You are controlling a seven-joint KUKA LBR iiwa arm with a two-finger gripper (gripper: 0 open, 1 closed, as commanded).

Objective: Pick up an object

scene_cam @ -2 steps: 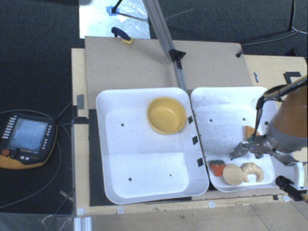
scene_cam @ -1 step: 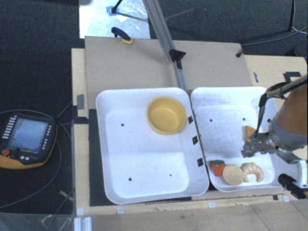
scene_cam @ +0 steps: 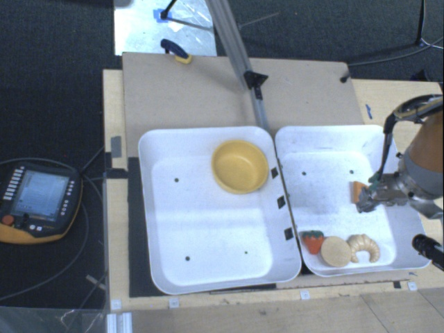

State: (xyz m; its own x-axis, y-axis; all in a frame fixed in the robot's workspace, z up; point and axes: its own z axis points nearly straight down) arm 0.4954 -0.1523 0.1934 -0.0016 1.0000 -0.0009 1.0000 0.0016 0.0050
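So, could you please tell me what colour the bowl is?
Yellow; the bowl shows best in the camera view.

Orange obj (scene_cam: 357, 189) partly hidden, maybe gripped.

A teach pendant (scene_cam: 36, 203) is lying on the dark floor (scene_cam: 48, 61) at the left, its cable (scene_cam: 90, 186) trailing toward the bench (scene_cam: 208, 92). A blue and yellow clamp (scene_cam: 175, 50) is sitting at the bench's far edge. A slanted metal pole (scene_cam: 234, 44) is crossing the far side.
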